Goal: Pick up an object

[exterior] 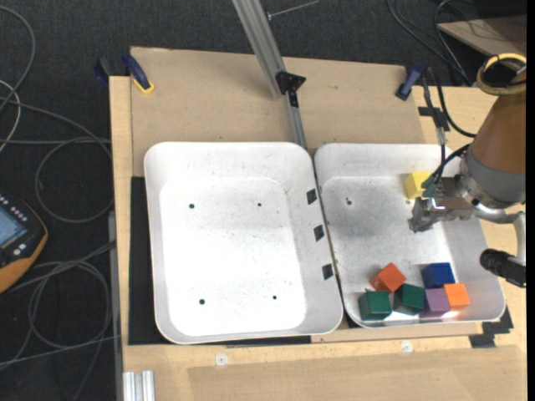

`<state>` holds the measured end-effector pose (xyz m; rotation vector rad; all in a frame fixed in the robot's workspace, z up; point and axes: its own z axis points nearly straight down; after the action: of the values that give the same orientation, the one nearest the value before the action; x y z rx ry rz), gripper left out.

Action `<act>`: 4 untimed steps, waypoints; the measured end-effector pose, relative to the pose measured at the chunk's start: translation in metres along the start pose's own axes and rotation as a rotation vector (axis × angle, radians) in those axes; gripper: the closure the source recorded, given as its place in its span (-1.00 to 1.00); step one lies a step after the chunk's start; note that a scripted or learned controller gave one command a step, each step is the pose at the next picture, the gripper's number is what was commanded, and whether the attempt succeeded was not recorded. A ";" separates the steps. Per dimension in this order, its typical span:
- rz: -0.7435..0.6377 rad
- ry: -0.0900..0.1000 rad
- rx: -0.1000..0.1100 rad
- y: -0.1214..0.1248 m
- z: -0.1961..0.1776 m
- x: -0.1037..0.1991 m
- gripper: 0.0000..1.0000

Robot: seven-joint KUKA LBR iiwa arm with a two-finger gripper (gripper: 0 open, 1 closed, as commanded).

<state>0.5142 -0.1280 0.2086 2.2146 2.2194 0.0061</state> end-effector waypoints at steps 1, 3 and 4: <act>0.000 0.001 0.004 0.001 -0.012 0.000 1.00; -0.005 0.005 0.006 0.023 -0.005 0.112 1.00; -0.004 0.004 0.004 0.039 -0.020 0.156 1.00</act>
<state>0.5530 0.0283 0.2285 2.2137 2.2283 0.0060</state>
